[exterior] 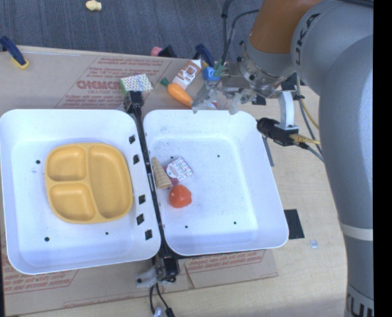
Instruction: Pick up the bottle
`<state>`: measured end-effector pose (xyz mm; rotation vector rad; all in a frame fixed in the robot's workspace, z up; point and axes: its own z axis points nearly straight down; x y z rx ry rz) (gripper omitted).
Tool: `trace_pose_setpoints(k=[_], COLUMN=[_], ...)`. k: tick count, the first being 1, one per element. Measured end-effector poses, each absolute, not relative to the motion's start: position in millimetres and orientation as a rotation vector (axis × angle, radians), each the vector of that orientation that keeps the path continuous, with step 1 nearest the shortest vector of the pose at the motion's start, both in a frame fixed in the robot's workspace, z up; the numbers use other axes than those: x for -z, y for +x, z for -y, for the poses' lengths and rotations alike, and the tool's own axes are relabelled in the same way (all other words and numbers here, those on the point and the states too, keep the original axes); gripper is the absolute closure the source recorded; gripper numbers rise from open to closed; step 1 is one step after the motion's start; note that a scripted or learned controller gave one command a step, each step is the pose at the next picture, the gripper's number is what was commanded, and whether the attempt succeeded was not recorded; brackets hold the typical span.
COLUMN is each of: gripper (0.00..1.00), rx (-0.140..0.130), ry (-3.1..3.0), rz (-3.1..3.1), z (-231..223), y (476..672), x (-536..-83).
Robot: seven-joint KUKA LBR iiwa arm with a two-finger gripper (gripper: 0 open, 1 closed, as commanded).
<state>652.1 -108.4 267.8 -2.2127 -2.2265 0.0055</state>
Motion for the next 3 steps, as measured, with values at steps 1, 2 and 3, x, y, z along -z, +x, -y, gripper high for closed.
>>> trace_pose_setpoints(k=[1,2,3], gripper=[1.00,1.00,1.00], rx=[-0.008,-0.007,-0.005], ry=[-2.206,-2.182,-1.946], rz=[2.231,2.254,2.461], z=[108,61,8], y=[652.4,606.8,537.2], x=[-278,-191,-191])
